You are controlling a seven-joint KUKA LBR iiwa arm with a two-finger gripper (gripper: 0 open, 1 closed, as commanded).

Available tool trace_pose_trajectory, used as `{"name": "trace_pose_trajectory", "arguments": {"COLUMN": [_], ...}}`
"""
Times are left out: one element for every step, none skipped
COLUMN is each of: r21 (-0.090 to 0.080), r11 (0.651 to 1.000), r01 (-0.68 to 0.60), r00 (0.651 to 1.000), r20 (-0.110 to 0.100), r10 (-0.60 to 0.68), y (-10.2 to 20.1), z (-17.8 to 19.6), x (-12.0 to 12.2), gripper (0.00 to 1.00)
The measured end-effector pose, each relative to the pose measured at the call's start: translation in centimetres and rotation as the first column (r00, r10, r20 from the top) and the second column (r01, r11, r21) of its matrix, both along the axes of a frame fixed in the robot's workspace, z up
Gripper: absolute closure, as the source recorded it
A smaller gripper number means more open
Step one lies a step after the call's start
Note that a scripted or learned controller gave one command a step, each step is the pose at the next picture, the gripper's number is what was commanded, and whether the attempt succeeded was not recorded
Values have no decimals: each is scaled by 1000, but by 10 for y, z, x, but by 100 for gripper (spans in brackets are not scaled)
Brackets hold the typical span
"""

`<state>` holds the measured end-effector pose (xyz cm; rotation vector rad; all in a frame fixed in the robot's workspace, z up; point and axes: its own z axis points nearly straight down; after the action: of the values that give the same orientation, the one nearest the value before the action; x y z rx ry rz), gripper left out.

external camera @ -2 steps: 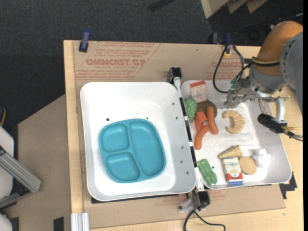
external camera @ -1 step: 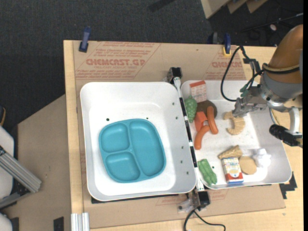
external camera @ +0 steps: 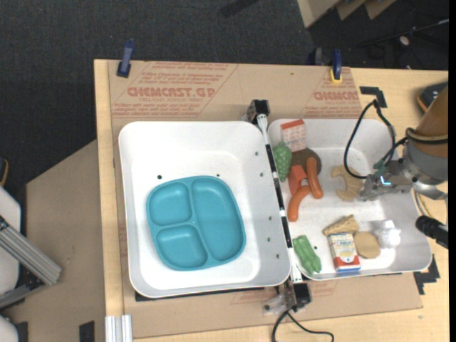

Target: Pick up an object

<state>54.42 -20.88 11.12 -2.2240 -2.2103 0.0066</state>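
1. The gripper [external camera: 372, 189] hangs low over the right bin [external camera: 370, 135], just beside a tan flat piece [external camera: 349, 186]; whether it is released or clenched cannot be told.
2. Left of the gripper lie two orange sausages [external camera: 305, 184] and a green piece [external camera: 283, 159]; nearer the camera sit a red carton [external camera: 344, 251] and a round cookie [external camera: 368, 245].
3. The left bin [external camera: 192, 148] holds a teal divided plate [external camera: 196, 221].
4. Both bins rest on a brown board [external camera: 171, 91]; dark carpet [external camera: 142, 13] lies beyond.

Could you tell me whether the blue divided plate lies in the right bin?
No, the blue divided plate lies in the left bin, apart from the food items.
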Motion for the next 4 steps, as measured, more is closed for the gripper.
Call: {"name": "trace_pose_trajectory", "arguments": {"r21": [-4, -5, 3, -6], "r11": [1000, 1000, 1000, 1000], "r01": [-9, -8, -8, -9], "r00": [1000, 1000, 1000, 1000], "r20": [16, 14, 1, 16], "r10": [9, 8, 8, 9], "y": [20, 13, 62, 45], "z": [78, 99, 101, 129], "x": [15, 47, -21, 45], "gripper": [100, 100, 100, 100]}}
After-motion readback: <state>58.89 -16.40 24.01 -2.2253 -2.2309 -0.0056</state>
